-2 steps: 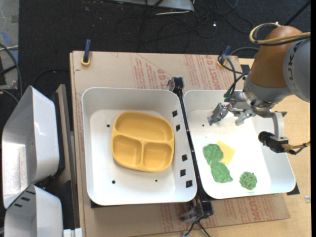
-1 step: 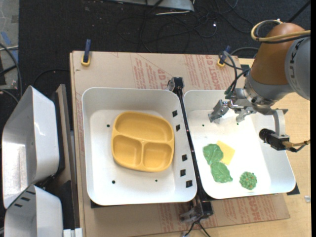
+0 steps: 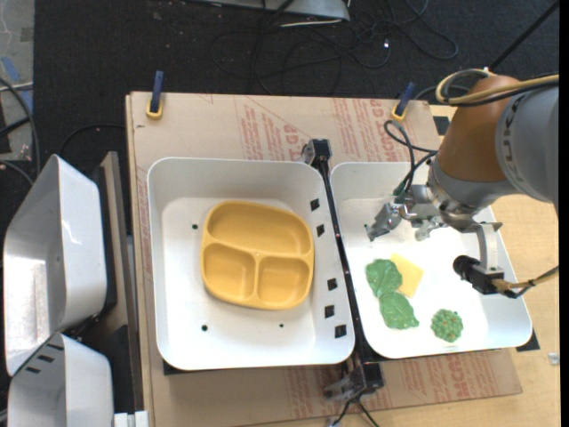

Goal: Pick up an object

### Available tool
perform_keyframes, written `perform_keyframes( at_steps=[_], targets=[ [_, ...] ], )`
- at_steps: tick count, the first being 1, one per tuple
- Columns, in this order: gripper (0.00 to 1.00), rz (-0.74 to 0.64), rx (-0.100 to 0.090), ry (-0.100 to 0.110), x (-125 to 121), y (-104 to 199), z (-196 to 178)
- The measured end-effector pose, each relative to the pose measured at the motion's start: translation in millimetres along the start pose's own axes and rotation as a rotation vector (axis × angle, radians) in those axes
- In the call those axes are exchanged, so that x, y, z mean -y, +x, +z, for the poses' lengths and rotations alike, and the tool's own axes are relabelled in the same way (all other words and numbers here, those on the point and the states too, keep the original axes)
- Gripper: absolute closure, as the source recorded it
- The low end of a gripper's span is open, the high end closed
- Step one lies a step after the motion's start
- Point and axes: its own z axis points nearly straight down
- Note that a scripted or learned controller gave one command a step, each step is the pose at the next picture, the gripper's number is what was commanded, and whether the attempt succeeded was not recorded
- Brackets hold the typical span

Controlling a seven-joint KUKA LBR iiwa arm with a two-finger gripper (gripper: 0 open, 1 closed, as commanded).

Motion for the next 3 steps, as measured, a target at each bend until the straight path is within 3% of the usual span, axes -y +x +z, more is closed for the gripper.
perform_keyframes(
  at_steps=[1,2,3],
  targets=[
    [0.00,0.000,0.000,-0.001,0,1,53],
    [1.00,0.001,0.001,-0.003,-1,0,40],
    [1.00,0.001,0.001,-0.006,2,-2,-2]
  ],
)
